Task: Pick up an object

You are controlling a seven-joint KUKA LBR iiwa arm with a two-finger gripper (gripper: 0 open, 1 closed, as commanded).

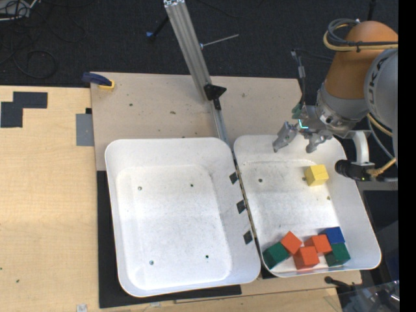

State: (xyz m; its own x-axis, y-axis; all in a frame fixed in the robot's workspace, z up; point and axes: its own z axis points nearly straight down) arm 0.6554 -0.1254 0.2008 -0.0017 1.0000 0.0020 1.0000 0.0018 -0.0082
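We see the pincer spread wide, gripping nothing, over the right bin's far edge. The yellow cube sits nearby, slightly skewed to the walls, no long axis.

High, slanted, over both bins

Even, fairly bright overhead light; left bin slightly washed out, soft shadow across its lower floor. Dark floor underexposed. Mild softness, grainy, no motion blur.
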